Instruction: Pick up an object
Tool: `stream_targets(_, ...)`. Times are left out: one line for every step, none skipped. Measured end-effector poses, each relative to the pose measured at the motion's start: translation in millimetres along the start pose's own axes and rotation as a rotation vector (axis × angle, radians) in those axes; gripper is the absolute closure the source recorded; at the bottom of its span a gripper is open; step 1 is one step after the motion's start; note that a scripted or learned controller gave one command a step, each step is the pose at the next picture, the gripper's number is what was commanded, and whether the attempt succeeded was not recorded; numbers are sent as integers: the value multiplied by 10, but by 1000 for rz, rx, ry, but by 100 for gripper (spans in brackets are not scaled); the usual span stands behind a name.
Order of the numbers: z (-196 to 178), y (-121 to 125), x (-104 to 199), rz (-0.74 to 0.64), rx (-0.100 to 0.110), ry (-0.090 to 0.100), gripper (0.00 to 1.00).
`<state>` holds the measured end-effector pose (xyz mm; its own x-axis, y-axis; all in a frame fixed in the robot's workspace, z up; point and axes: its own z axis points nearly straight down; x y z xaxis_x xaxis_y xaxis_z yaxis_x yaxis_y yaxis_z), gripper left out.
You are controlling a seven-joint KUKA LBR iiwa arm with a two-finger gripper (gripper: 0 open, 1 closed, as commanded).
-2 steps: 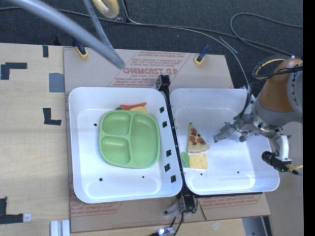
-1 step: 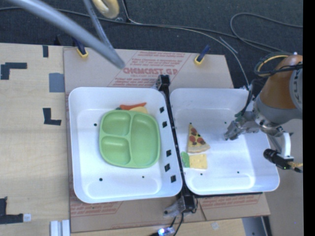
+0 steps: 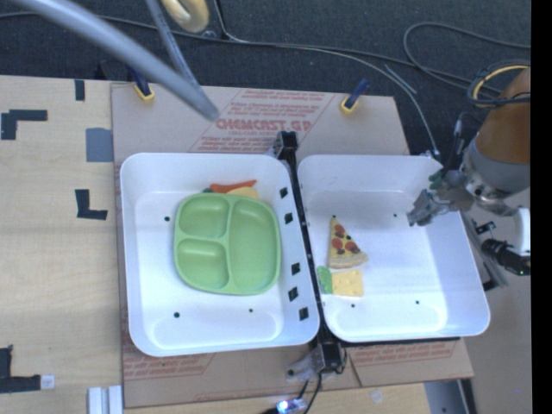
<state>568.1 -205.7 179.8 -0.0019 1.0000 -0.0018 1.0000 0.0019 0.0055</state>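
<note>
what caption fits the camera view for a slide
Gripper poised over right bin near pizza slice; green tray in left bin.

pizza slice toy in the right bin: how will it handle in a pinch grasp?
The pizza slice lies flat and thin, so it probably offers little edge to pinch. It looks like a stiff toy, likely light. Pushed, it may slide on the smooth right bin floor and nudge the yellow piece beside it.

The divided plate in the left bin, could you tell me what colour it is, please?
Light green, seen plainly in the camera view: the divided plate lies in the left bin.
</note>
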Motion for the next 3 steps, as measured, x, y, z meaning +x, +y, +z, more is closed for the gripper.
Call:
stream_targets(-452, 16, 3, 0, 1, 1, 100)
stream_targets(-345, 76, 522, -4, 6, 3, 100)
stream_targets(-313, 193, 972, -4, 6, 3, 100)
